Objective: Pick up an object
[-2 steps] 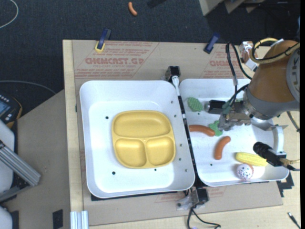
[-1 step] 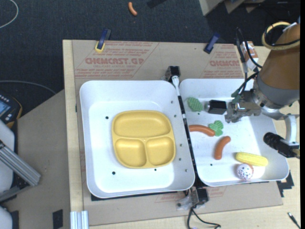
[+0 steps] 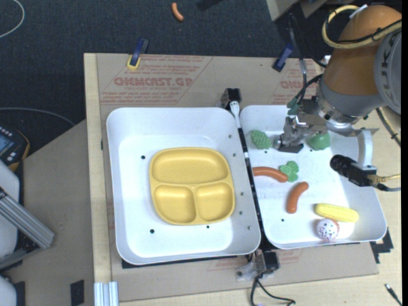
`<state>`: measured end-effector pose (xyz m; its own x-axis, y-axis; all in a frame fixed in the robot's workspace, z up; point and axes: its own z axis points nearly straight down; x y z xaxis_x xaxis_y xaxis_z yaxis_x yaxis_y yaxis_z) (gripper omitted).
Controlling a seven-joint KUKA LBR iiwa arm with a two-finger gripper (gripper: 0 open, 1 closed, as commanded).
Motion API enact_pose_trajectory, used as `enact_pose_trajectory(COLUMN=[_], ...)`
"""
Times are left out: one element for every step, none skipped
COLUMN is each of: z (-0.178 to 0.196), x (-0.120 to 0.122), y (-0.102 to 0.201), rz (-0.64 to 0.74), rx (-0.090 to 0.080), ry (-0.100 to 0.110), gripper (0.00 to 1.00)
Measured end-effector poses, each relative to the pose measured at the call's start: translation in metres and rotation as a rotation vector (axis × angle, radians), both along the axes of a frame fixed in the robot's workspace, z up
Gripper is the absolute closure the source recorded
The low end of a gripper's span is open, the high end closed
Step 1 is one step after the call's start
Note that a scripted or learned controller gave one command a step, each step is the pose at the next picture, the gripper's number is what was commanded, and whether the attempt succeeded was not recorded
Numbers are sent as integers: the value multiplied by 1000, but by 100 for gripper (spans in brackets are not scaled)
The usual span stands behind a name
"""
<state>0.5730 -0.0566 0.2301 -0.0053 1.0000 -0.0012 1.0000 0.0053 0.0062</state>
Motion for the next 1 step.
enact_pose_trajectory(z=[-6], x=[37], y=[53], rz=[1], rx=[3], ry=[2], gripper=[100])
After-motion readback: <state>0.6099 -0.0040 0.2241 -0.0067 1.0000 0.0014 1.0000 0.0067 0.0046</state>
